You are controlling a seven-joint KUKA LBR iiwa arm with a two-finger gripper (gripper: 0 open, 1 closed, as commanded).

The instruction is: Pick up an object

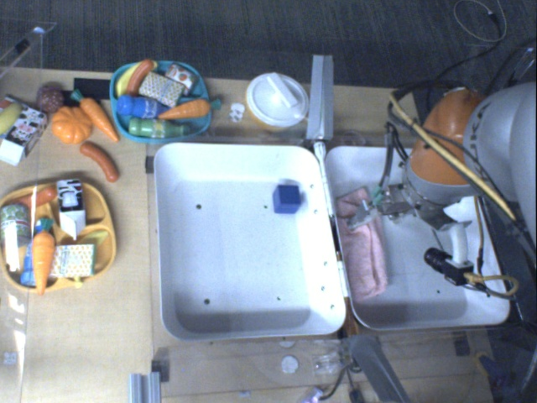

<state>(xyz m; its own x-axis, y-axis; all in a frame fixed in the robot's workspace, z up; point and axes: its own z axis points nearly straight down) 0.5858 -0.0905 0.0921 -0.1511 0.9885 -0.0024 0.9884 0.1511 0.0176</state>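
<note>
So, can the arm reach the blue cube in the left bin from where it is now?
Probably yes. The blue cube lies alone on the open floor of the left bin, nothing over it. The gripper is above the pink cloth in the right bin, so only the low divider between the bins must be crossed.

Robotics lab bench: two white bins (pixel 243 317) side by side on wooden bench (pixel 84 342), grey-and-orange arm (pixel 457 141) with loose cables (pixel 482 15), trays of toy food (pixel 159 99), dark carpet (pixel 252 15) beyond.
</note>
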